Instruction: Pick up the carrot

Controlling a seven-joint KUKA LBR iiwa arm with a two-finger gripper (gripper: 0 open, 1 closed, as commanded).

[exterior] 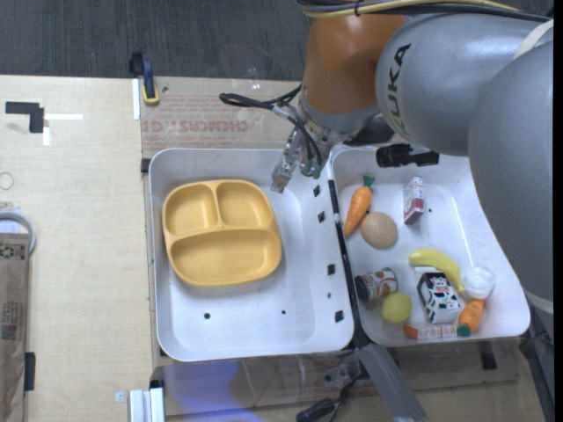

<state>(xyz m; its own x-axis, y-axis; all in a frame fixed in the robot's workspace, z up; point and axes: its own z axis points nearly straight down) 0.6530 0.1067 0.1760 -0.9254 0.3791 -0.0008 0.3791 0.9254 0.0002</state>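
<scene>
Carrot [356, 209] in right bin [493, 262], hugging left wall near back corner. Long axis slanted, green top toward back edge, tip toward front-left. Gripper [295, 161] over left bin [176, 323] back-right corner, grip unreadable, wrist blocks it. Second small carrot [471, 315] front-right.

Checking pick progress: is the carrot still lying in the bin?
Yes. The carrot lies in the right bin, beside its left wall, apart from the gripper over the left bin.
</scene>
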